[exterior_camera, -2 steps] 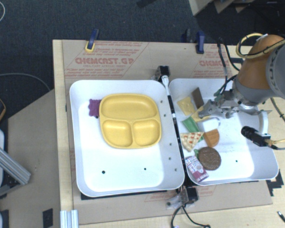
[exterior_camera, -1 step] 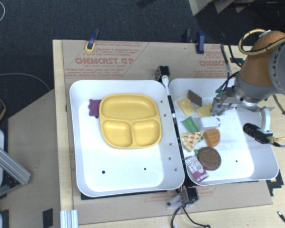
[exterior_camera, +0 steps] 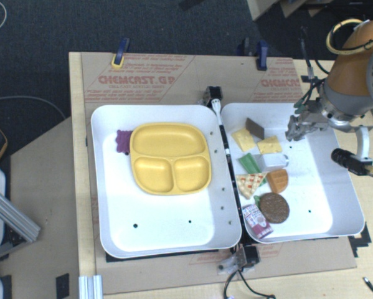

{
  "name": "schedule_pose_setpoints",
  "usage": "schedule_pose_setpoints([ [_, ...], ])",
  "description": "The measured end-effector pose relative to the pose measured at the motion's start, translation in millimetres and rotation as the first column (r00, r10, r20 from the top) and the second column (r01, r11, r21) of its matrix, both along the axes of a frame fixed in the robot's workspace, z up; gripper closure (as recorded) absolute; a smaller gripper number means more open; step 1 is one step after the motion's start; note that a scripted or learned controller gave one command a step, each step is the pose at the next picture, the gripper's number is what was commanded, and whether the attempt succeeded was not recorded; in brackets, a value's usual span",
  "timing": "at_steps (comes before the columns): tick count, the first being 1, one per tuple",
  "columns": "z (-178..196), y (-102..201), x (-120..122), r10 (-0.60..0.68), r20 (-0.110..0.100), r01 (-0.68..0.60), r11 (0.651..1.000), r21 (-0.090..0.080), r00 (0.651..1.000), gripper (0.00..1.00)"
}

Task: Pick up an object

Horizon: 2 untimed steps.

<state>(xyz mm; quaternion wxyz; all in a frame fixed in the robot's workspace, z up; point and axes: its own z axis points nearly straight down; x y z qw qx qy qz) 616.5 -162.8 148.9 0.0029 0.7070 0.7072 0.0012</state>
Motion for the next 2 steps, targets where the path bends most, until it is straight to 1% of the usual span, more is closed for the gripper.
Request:
schedule_pose_setpoints([
  [1,59.1,-1.2,-7.1,0.0,-0.001,0.0,1.0,0.001,1.0,1.0],
  [2,77.3,-1.3,-6.2,0.001,-0.001,-0.001,1.0,0.001,1.0,1.0],
])
